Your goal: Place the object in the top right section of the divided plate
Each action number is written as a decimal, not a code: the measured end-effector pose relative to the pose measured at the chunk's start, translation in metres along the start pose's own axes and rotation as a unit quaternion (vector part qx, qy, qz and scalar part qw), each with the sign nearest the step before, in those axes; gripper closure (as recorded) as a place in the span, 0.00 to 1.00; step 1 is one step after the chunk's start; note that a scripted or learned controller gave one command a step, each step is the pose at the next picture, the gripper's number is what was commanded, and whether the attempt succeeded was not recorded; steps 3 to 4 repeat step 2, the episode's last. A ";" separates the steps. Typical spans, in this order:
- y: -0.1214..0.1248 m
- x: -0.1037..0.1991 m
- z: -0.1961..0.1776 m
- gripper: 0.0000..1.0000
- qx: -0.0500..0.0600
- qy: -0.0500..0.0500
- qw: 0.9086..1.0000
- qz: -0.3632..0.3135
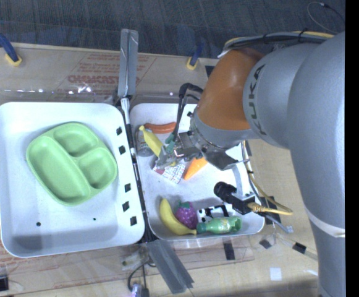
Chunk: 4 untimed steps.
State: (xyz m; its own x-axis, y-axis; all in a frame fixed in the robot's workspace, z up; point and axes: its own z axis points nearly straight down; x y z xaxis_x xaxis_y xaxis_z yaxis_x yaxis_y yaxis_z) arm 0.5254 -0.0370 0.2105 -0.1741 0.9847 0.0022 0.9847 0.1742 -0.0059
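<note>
A: Report the surface, taking the green divided plate (72, 161) as reference.

B: The plate lies in the left white bin (18, 228), with nothing in its sections. Both bins sit on a pale wooden bench (55, 67) carrying faint red print above the plate. A grey metal strip (128, 60) rises from the seam between the bins, right of the plate. Blue clamps (7, 48) grip the bench's far edge, above and left of the plate. Beyond that edge the floor (167, 5) is dark and ribbed.

A: Contents of the right white bin (143, 113)?

B: All well right of the plate: a sausage (161, 127) near the far wall, a yellow corn piece (151, 141) below it, an orange carrot (193, 167), and a printed packet (173, 171) touching the carrot. Lower right of the plate lie a banana (170, 218), purple grapes (187, 215) against it, and a green bottle (219, 226) on its side.

A: Arm and claw status?

B: The grey arm (303, 104) with its orange band covers the right bin's upper right. The claw (170, 153) sits low over the packet, beside the corn. I cannot tell whether it is spread or pressed together, or which object is the task's.
</note>
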 end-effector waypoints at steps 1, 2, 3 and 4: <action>0.017 0.061 0.017 1.00 0.000 0.000 0.992 -0.124; 0.017 0.061 0.017 0.00 0.000 0.000 0.992 -0.124; 0.017 0.061 0.017 0.00 0.000 0.000 0.992 -0.124; 0.017 0.061 0.017 0.00 0.000 0.000 0.992 -0.124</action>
